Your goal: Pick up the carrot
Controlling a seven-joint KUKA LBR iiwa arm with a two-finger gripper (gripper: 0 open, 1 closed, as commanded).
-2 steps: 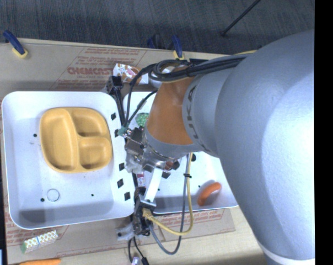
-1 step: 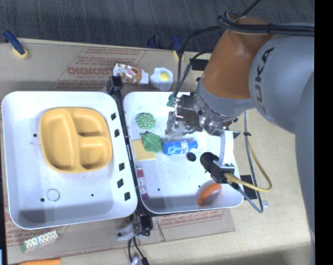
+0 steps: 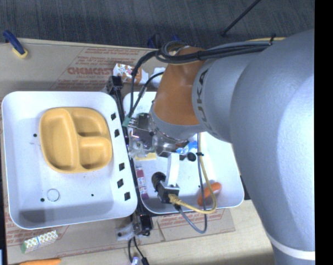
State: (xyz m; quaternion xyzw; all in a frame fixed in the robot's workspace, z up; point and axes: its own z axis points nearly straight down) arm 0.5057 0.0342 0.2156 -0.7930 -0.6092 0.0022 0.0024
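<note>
Red print beginning "CHEM" runs across the cardboard [image 3: 89,66] beneath your two white bins, and the arm [image 3: 254,109] shows the letters "UKA". The left bin [image 3: 17,148] holds a yellow divided tray [image 3: 75,139]. The carrot [image 3: 209,190] lies in the right bin [image 3: 224,164], near its right wall. The gripper [image 3: 147,141] hangs over that bin's left side; whether it is clenched or released, you can't make out.

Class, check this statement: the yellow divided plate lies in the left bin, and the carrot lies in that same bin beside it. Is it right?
Not quite. The camera view shows the yellow divided plate in the left bin, but the carrot lies in the right bin, near its lower right corner.
</note>
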